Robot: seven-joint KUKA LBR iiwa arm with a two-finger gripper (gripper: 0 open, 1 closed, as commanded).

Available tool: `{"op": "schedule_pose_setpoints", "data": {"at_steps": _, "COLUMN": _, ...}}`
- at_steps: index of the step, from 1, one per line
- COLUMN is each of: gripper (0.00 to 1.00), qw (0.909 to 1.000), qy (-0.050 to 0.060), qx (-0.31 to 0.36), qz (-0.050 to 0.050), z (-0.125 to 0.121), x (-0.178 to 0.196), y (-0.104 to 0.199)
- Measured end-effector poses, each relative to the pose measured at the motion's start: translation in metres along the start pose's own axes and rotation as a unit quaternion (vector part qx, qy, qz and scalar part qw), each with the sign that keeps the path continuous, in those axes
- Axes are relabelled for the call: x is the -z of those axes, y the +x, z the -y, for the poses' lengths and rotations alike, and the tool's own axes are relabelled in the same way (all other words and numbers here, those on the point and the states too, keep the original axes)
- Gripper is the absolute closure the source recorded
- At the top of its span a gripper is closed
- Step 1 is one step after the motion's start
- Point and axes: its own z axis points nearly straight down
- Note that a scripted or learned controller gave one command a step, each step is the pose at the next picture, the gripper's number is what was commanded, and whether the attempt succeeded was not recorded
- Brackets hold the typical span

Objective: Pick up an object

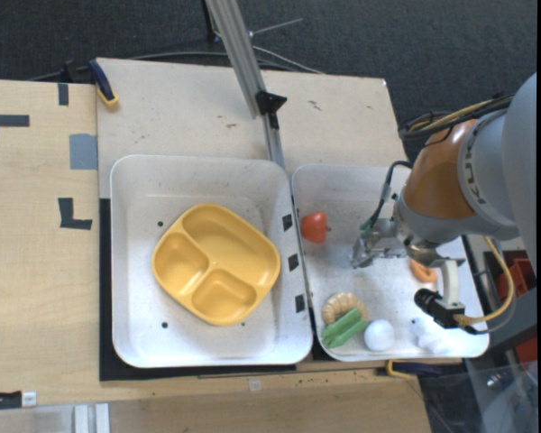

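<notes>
Down in the right bin (343, 183), the small objects lie scattered: a red tomato-like piece (314, 226) with a bit of green on top sits near the bin's left wall, well apart from the rest. Toward the near corner a tan, ridged, bun-like item (343, 306) touches a green pod-shaped piece (343, 330) lying at a slant, and just beside them sits a white ball (379, 335). Another pale white thing (435, 338) lies further right against the near rim, too washed out against the bin to tell its shape. An orange object (421, 270) peeks out from under the arm's wrist; most of it is covered, so its form cannot be made out. The gripper (364, 254) hangs low over the middle of the right bin, between the tomato-like piece and the orange object, its small dark metallic tip blurred; how its jaws stand and whether anything is in them cannot be told. The grey arm with its orange band (442, 183) covers the bin's right side. The left bin (131, 242) holds a yellow divided tray (216, 262) with three compartments, tilted relative to the bin's walls.
</notes>
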Motion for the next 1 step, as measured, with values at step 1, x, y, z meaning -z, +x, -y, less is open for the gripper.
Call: {"op": "schedule_pose_setpoints", "data": {"at_steps": 1, "gripper": 1.0, "qw": 1.0, "qy": 0.0, "qx": -0.001, "qz": -0.001, "z": 0.0067, "x": 0.0458, "y": -0.0028}}
